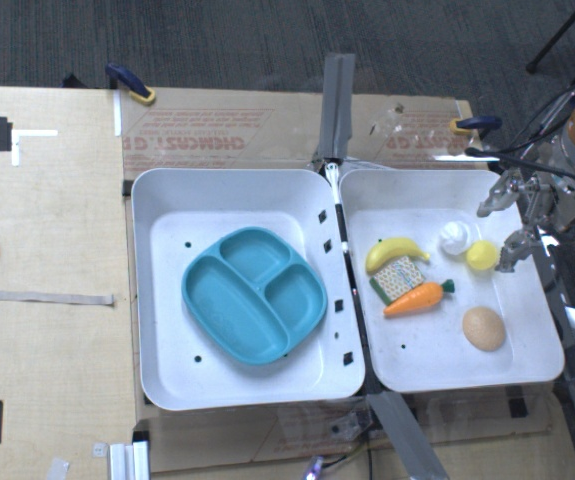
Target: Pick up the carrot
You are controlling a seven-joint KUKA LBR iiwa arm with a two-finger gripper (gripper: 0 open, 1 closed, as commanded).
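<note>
Orange and tipped with green, your carrot [415,299] lies in the right bin [527,368], well to the left of the gripper [512,230] and a little nearer the camera. It touches the checkered block [397,279], with the banana [395,252] just beyond that. You see the gripper at the bin's right wall; its fingers seem spread with nothing between them, though cabling clutters that spot. Nearest it sit a yellow ball [482,256] and a white piece [454,236]; the egg [484,328] lies below.
</note>
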